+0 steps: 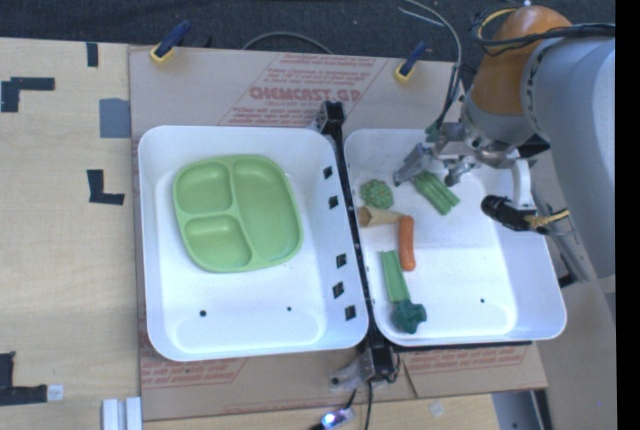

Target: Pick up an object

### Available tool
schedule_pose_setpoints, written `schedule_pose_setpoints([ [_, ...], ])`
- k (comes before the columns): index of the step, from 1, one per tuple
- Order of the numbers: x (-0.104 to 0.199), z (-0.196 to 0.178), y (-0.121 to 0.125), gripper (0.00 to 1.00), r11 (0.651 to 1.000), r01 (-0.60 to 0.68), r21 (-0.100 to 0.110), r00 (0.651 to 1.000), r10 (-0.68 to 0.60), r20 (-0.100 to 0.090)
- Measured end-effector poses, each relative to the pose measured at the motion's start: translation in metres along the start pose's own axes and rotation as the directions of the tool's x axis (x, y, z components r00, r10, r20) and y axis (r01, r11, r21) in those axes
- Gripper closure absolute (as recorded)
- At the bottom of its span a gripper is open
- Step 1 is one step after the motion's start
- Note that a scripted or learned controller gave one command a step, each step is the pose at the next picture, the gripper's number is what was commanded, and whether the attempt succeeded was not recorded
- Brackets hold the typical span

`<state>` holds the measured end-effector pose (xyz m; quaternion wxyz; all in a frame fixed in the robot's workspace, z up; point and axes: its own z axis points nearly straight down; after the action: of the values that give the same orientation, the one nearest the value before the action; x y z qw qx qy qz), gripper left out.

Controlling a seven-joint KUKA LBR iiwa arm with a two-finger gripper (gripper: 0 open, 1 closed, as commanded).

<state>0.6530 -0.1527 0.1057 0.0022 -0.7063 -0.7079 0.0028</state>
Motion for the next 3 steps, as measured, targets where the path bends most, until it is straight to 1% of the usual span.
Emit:
schedule_pose_setpoints([
  [1,0.001,-0.014,0.002,1.00,1.000,0.002,-0.005,1.000,-0.002,0.000],
  [2,0.002,-0.078,0.003,1.00,1.000,0.000,-0.012,1.000,0.000,0.000],
  [3,0.001,-0.140,-0.003,1.00,1.000,-0.001,-0.012,1.000,0.001,0.000],
])
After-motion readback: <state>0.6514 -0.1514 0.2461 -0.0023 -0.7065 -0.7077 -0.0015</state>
